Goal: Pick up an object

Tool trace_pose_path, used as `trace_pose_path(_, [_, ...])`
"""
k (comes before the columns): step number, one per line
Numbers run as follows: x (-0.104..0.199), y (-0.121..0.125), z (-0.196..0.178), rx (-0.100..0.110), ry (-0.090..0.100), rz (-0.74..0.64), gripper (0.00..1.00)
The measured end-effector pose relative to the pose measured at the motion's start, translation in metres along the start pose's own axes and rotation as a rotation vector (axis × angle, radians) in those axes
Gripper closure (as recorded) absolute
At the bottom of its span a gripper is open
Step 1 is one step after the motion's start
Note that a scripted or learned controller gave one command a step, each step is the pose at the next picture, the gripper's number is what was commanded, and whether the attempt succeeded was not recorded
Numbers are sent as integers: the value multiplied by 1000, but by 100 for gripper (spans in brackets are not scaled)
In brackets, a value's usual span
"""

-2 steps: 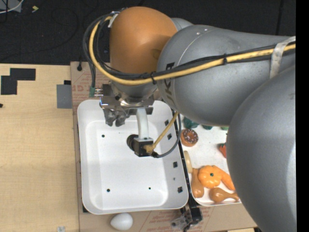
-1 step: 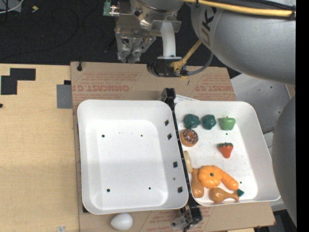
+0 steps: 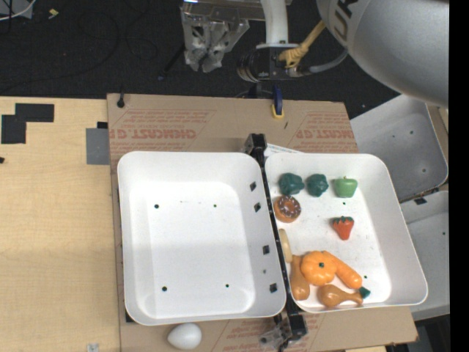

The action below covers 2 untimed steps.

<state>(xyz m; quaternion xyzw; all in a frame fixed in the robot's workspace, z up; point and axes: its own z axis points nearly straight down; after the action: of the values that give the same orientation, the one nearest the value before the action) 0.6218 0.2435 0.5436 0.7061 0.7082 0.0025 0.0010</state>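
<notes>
Hanging at the top of the view, well above both bins, the gripper (image 3: 212, 44) shows too dimly to tell its state. Far below and to its right, the right bin (image 3: 396, 218) holds a doughnut (image 3: 286, 208), strawberry (image 3: 343, 227), green pepper (image 3: 344, 187) and pumpkin (image 3: 319, 267).

This is a robotics lab or test cell. A large grey robot arm (image 3: 396, 28) looms over a plywood bench (image 3: 51, 218), on which two shallow white bins (image 3: 132, 196) sit on a cardboard sheet (image 3: 205, 127). Loose cables (image 3: 110, 28) trail across the dark floor behind, and toy plastic food (image 3: 322, 270) serves as test objects.
</notes>
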Motion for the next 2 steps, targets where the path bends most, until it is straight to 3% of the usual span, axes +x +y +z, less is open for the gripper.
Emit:
trace_pose_path(1, [-1,19,240,21,-9,4,100])
trace_pose_path(2, [-1,22,78,-7,2,1,100])
